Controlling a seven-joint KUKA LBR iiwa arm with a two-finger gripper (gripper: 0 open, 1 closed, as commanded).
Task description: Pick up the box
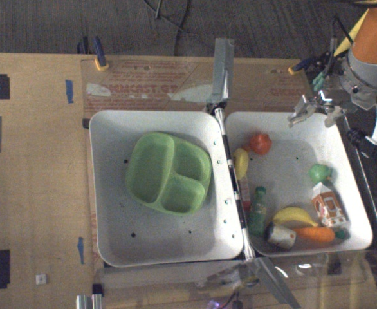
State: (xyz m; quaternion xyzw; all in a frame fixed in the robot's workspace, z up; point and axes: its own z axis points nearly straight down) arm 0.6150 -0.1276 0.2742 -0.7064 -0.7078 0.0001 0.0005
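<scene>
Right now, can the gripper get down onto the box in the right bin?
Probably yes. The gripper hangs over the right bin's far edge, and the box lies uncovered near the bin's right wall. Nothing sits on it, though the carrot, banana and green fruit crowd its sides.

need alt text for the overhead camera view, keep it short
A robot arm's tool hovers over the far right corner of the right bin, which holds a small carton box, bananas, a carrot and other toy food. The left bin holds a green divided plate.

Two white bins point(105, 172), one green tray point(169, 172), two bananas point(294, 215), one box point(329, 208), perhaps one can point(282, 235)
</scene>
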